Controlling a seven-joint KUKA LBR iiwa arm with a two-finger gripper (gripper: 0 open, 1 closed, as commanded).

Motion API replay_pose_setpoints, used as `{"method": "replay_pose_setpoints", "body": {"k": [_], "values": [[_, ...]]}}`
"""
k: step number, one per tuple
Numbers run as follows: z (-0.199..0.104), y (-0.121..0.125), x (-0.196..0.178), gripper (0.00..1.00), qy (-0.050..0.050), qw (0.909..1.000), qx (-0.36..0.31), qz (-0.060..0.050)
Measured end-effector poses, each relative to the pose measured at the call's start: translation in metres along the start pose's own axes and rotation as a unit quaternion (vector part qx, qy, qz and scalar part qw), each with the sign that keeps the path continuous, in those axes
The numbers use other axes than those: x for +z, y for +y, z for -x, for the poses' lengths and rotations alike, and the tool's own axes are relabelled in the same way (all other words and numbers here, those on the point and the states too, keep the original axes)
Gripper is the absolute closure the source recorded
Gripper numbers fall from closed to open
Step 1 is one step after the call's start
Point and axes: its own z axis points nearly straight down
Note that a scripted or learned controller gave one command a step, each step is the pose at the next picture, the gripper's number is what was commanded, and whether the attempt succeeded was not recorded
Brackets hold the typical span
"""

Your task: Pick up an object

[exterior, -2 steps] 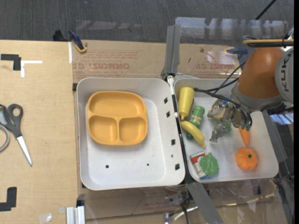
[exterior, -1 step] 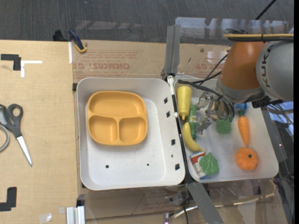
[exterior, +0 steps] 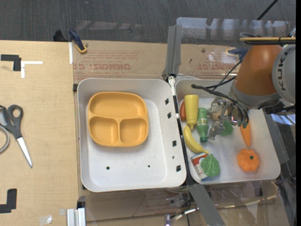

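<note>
The arm's gripper (exterior: pixel 220 119) hangs low in the right bin (exterior: pixel 270 171), among toy foods. Whether it grips anything cannot be told. Just beside it lie a green bottle (exterior: pixel 202 125), a yellow bottle (exterior: pixel 191 108) and a banana (exterior: pixel 192 140); a carrot (exterior: pixel 246 133) and small pumpkin (exterior: pixel 248 159) sit apart, near the right wall. The crowded middle likely demands a straight descent; the pumpkin offers freer room. The left bin (exterior: pixel 127 171) holds a yellow divided plate (exterior: pixel 118 118).
</note>
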Motion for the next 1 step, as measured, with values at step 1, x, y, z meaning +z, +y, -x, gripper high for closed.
{"method": "replay_pose_setpoints", "body": {"k": [1], "values": [[-0.0359,-0.0698,0.0,0.0,0.0,0.9989,0.046,0.0]]}}
